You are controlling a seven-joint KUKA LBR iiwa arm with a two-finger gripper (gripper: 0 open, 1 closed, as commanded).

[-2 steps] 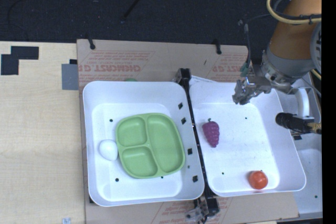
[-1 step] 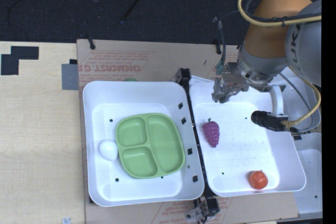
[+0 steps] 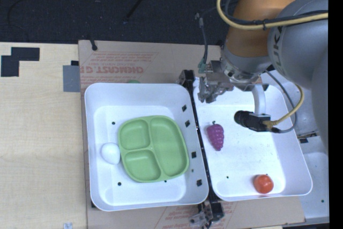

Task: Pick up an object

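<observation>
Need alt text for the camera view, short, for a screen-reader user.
A grey robot arm with an orange band reaches in from the right, its gripper hovering over the top left corner of the right white bin, which holds a purple grape bunch and a red tomato. The left white bin holds a green divided plate with a white egg beside it.

Cardboard sheet [image 3: 134, 64] under white bins [image 3: 96, 110]
</observation>
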